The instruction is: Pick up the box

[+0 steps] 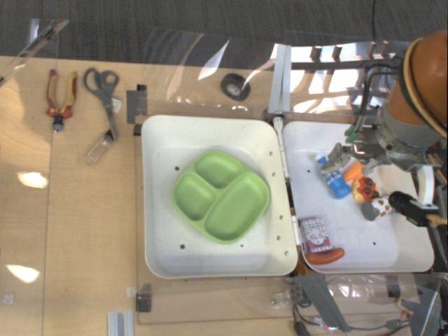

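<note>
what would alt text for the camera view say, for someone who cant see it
A grey and orange robot arm's gripper hangs over small toys in the right white bin, while a small pink box lies near that bin's front left corner beside a red sausage-shaped toy. The left bin holds a green divided plate.

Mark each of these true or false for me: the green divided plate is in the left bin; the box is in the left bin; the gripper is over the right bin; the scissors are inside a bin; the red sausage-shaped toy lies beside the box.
1. The green divided plate is in the left bin. True.
2. The box is in the left bin. False: it lies in the right bin, near its front left corner.
3. The gripper is over the right bin. True.
4. The scissors are inside a bin. False: they lie on the bench, left of both bins, beside the pliers.
5. The red sausage-shaped toy lies beside the box. True.
</note>
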Controlling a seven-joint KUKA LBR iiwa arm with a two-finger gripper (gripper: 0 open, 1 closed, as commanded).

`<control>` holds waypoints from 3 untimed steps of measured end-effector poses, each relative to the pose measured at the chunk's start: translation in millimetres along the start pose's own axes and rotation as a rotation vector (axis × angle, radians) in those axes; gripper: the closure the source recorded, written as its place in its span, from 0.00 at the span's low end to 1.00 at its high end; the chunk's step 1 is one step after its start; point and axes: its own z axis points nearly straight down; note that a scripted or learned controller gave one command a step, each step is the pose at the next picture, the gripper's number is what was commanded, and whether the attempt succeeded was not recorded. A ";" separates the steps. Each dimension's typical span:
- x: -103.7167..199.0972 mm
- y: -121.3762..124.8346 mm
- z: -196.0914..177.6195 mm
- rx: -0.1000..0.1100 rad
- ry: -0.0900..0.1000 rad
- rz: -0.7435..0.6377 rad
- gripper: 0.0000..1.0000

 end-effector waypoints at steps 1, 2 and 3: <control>-28.5 -40.6 82.2 0.000 0.000 -0.077 0.00; -2.8 -39.6 153.6 -0.004 0.000 -0.150 0.00; -0.9 -54.0 157.8 -0.021 -0.007 -0.152 0.00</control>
